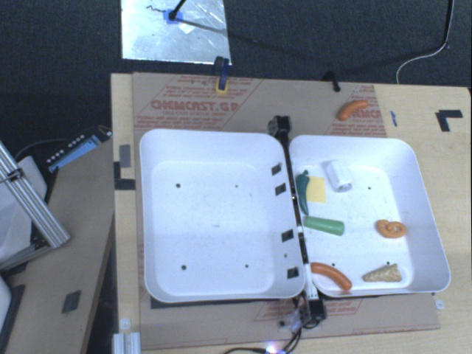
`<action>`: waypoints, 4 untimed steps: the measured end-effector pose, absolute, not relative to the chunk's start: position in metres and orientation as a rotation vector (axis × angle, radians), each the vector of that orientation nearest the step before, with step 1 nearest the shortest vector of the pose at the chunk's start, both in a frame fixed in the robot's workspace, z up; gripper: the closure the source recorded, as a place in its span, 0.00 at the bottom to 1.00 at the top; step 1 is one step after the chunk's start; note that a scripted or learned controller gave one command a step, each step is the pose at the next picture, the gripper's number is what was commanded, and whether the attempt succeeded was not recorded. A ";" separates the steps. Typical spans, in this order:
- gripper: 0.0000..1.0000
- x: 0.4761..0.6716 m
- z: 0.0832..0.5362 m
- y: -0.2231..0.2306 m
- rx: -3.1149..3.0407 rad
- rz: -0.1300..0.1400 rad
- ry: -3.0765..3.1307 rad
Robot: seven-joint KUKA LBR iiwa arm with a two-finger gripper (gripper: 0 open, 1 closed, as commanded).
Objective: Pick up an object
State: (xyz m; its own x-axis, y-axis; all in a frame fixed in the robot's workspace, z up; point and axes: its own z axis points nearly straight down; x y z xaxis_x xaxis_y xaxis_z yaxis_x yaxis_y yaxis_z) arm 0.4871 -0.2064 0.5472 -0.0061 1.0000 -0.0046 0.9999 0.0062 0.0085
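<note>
Within right bin (424,190): pretzel (391,228) (orange), green cylinder (324,225).

1. Bins: two, white, side by side, left (214,142) and right (420,190).
2. Sausages: two, orange-red; one in the right bin (330,275), one on the board outside the bins (352,110).
3. Pretzel (391,228): one, orange.
4. Green cylinder (323,225): one.
5. White can (339,174): one.
6. Yellow square (316,189): one.
7. Tan wedge (383,273): one.
8. Dark green piece (302,183): one; its kind cannot be told.
9. Black clips along the seam between the bins: four, the top one here (276,169).
10. Silver sheet (175,21): one.
11. Blue-and-yellow clamp (221,76): one.
</note>
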 end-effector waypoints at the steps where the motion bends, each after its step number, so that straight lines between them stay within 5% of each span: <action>1: 1.00 0.487 0.535 -0.099 2.206 0.004 2.237; 2: 1.00 0.550 0.535 -0.183 2.219 0.002 2.214; 3: 1.00 0.501 0.536 -0.203 2.222 0.001 2.217; 4: 1.00 0.486 0.535 -0.206 2.218 0.002 2.220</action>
State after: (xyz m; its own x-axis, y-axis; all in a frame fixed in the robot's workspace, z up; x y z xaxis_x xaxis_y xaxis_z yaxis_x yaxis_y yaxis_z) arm 0.4860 -0.2065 0.5353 -0.0008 1.0000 -0.0014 1.0000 0.0008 0.0030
